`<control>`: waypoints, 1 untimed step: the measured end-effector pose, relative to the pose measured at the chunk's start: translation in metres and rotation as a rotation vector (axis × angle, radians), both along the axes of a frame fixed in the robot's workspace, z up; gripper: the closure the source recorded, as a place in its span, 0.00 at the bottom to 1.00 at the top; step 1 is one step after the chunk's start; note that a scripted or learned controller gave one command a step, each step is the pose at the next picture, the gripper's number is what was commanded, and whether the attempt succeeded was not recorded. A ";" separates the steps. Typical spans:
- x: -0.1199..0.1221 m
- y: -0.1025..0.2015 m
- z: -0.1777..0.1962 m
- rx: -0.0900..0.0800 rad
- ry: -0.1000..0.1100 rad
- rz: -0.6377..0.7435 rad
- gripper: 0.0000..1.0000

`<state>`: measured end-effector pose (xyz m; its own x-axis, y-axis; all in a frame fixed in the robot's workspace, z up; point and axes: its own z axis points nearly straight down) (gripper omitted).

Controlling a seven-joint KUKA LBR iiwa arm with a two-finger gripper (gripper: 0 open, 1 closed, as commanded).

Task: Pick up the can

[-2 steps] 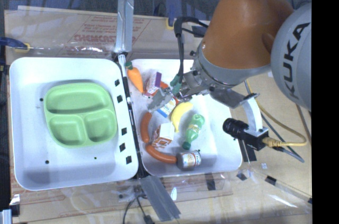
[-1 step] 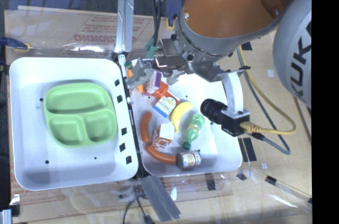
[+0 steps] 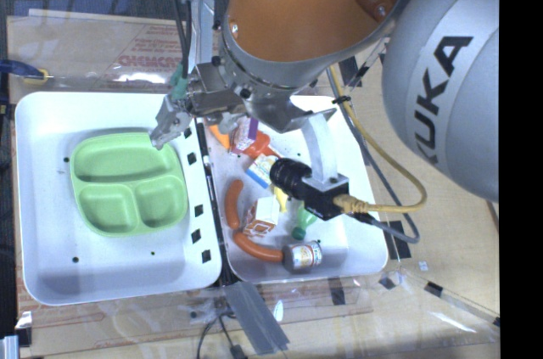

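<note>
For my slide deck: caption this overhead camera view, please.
Grey KUKA arm over two white bins: green divided plastic tray in the left, small silver metal can lying amid clutter in the right.

A robotics lab: KUKA arm, taped bench, paired white bins, loose cables.

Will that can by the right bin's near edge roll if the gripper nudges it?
Probably: the can lies on its side, so a nudge could roll it. The orange sausage touching it may block one way. Its shiny metal looks slippery but stiff.
</note>
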<state>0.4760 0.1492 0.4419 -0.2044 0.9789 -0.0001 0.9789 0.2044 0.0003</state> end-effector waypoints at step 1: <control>0.000 0.055 0.000 -0.001 0.000 -0.107 0.00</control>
<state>0.4757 0.2046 0.4417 -0.0989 0.9951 -0.0016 0.9951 0.0989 0.0004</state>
